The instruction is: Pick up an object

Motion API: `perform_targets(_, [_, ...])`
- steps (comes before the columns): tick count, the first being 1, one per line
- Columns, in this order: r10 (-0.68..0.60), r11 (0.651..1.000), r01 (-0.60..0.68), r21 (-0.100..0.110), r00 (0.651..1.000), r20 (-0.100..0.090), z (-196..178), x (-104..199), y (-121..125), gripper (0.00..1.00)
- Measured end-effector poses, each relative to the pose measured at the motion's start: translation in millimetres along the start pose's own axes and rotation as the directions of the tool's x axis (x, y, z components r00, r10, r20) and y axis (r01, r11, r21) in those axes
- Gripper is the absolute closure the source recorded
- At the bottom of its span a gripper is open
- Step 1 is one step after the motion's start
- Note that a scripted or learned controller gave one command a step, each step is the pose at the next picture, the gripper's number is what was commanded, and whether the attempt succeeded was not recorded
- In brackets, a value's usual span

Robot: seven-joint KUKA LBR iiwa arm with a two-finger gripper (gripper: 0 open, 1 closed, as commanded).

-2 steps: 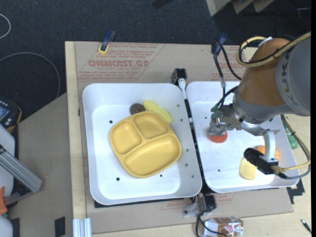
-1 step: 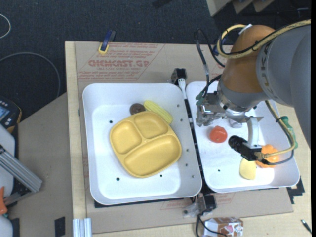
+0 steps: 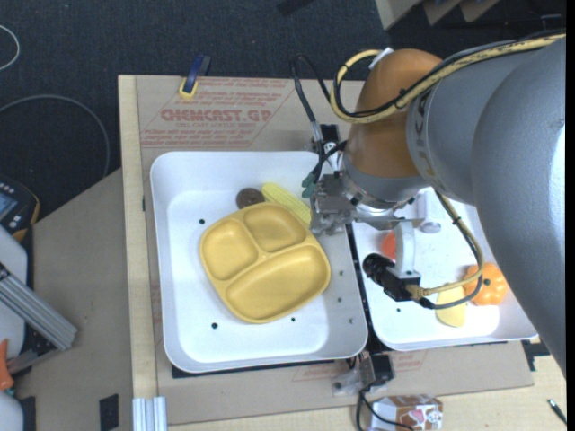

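The left bin (image 3: pixel 167 241) holds a yellow divided plate (image 3: pixel 263 263), lying flat in its middle. Behind the plate lie a small brown round thing (image 3: pixel 249 197) and a yellow corn-like piece (image 3: pixel 286 201). My gripper (image 3: pixel 325 206) hangs over the ridge between the two bins, just right of the corn piece, and the grey wrist covers most of it. In the right bin (image 3: pixel 467 338) I see a red-orange piece (image 3: pixel 388 241) under the wrist, an orange fruit (image 3: pixel 490 288) and a pale yellow thing (image 3: pixel 454 313).
Both bins rest on a printed cardboard sheet (image 3: pixel 225 110). A blue and yellow clip (image 3: pixel 192 76) lies at its far edge. A small wrapped packet (image 3: pixel 415 413) sits in front of the bins. The big grey arm overhangs the right bin.
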State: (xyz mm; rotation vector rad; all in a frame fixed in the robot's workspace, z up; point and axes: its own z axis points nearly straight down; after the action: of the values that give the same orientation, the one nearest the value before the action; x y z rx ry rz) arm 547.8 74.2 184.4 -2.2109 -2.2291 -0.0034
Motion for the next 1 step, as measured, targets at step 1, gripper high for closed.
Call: perform_targets(1, [-0.004,1.0,0.004,-0.005,1.0,-0.002,-57.4,110.7,-23.7,1.0])
